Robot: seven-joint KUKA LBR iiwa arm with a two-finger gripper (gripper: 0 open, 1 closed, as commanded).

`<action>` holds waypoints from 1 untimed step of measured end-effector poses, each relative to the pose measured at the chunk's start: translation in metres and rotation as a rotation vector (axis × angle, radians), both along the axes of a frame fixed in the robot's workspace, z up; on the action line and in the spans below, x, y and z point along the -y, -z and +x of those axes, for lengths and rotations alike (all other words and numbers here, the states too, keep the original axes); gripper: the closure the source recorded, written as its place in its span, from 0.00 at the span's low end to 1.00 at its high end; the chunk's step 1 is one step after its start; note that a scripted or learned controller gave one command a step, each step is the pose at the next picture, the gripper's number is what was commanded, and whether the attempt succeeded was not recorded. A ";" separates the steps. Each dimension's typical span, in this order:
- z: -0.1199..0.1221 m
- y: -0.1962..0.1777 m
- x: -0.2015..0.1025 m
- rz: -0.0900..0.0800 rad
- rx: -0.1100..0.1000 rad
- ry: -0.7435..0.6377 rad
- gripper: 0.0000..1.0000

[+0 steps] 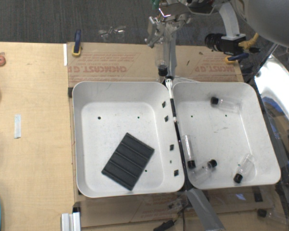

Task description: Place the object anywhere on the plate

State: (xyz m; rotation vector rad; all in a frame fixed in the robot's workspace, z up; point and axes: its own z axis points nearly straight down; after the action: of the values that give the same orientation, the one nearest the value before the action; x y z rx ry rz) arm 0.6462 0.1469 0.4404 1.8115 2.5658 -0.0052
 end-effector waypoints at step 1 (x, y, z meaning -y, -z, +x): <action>0.013 0.139 -0.072 0.001 -0.002 -0.177 1.00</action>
State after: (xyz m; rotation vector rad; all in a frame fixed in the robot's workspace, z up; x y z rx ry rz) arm 0.6590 0.2188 0.3016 1.5789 2.7168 -0.0055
